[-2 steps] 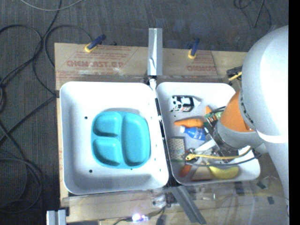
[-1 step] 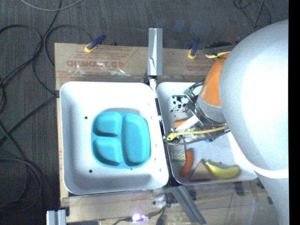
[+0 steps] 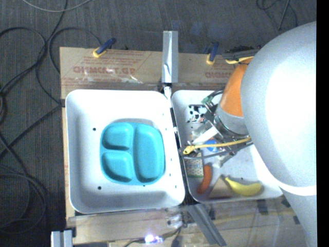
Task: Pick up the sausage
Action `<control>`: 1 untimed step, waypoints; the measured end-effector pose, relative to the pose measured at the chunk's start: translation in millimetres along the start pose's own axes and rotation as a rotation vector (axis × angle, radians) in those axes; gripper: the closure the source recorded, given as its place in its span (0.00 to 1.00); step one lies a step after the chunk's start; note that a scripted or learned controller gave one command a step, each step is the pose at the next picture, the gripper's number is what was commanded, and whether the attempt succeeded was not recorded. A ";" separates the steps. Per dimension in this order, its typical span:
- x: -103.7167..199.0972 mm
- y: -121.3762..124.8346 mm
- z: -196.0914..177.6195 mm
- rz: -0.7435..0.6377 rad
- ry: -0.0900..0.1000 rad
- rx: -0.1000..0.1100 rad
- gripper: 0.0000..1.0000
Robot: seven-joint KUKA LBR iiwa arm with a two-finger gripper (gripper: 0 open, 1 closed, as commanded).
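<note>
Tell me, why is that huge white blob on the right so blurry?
In the camera view, the blob is the robot's arm, so near the lens that it goes soft and washed out; the blue tray and banana are sharper; the sausage lies in the arm's shadow.

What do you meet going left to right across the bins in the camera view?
Left bin → blue divided plate → right bin's rim → sausage → banana → the arm's grey body.
</note>
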State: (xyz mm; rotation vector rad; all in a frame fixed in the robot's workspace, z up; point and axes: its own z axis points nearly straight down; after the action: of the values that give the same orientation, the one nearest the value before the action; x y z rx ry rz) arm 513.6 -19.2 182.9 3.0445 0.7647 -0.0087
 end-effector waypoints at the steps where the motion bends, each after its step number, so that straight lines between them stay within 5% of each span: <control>1: -71.3 81.1 34.0 0.186 -0.001 0.003 0.00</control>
State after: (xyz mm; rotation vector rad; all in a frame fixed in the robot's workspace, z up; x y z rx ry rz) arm 489.0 -124.5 149.5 3.1043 0.4791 -0.0116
